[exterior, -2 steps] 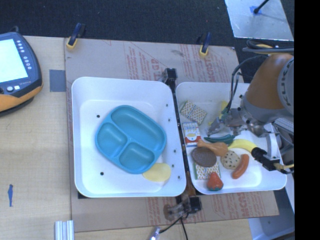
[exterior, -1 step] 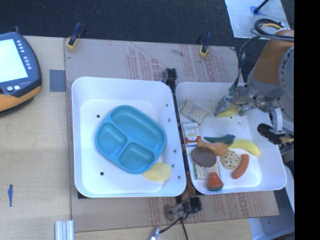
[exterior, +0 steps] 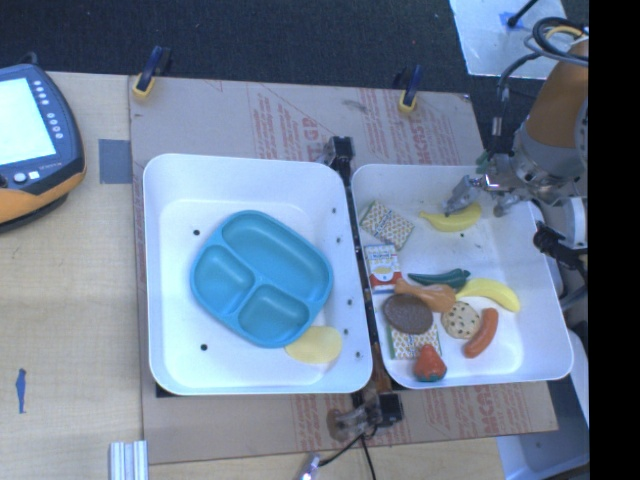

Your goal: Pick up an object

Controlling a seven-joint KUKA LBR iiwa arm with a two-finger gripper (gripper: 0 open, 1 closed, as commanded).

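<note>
In the right bin (exterior: 545, 363), my gripper (exterior: 466, 200) hangs over a yellow banana (exterior: 451, 220).

The banana lies flat, long side left to right, by the bin's back wall; no writing is clear enough to read.

Toy foods lie scattered in the right-hand white bin (exterior: 545, 363): a yellow banana (exterior: 452, 219) near the far side, a checkered cracker (exterior: 386, 225) to its left, a small printed packet (exterior: 381, 265) below that. Nearer the front sit a dark green pepper (exterior: 440, 278), a second banana (exterior: 491, 293), a brown round patty (exterior: 408, 314), a speckled cookie (exterior: 460, 320), an orange-red sausage (exterior: 481, 333) and a red strawberry (exterior: 430, 364).
</note>
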